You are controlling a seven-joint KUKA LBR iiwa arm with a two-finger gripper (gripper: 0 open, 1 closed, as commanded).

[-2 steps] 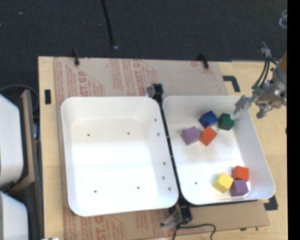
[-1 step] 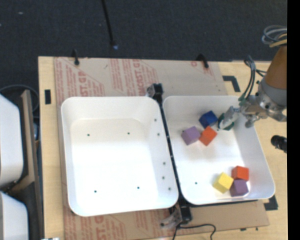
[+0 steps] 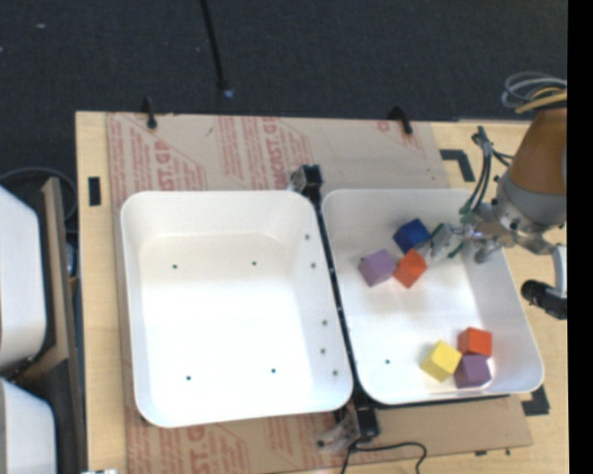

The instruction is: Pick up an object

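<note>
tool: over right bin, just beside blue cube; finger state: cannot tell
right bin: six cubes
left bin: bare

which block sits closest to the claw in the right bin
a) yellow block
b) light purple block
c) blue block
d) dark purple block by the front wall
c, the blue block lies just left of the claw near the right bin's back, nearer than any other block.
</note>
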